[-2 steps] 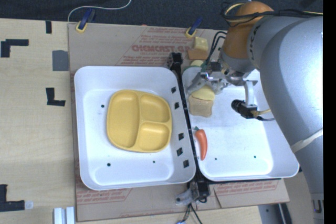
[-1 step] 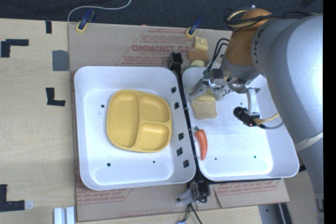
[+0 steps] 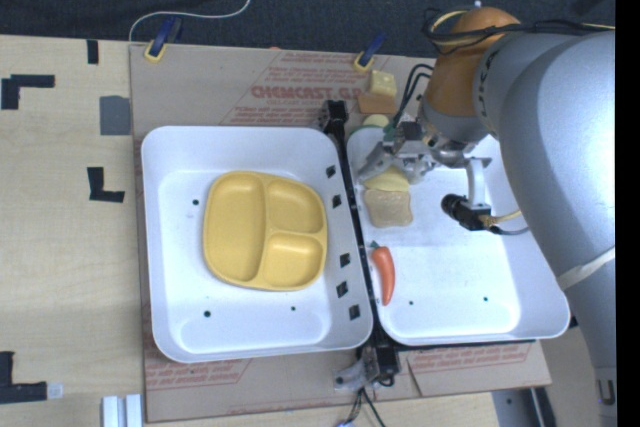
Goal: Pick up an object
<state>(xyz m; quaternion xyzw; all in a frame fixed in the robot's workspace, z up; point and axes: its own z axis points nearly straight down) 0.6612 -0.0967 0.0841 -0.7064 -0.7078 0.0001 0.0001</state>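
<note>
My gripper [image 3: 393,158] hangs low over the right bin's [image 3: 500,315] far left corner; whether it is spread, I cannot tell. Just beneath it lie a pale yellow piece [image 3: 388,182] and a tan block [image 3: 389,207]. Nearer along that bin's left wall lies a carrot [image 3: 384,273].

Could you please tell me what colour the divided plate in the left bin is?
The divided plate is plain yellow, seen clearly in the camera view.

Glossy white plastic bins [image 3: 180,315], a smooth matt yellow plastic tray [image 3: 265,228], brown cardboard [image 3: 250,85] beneath.
</note>
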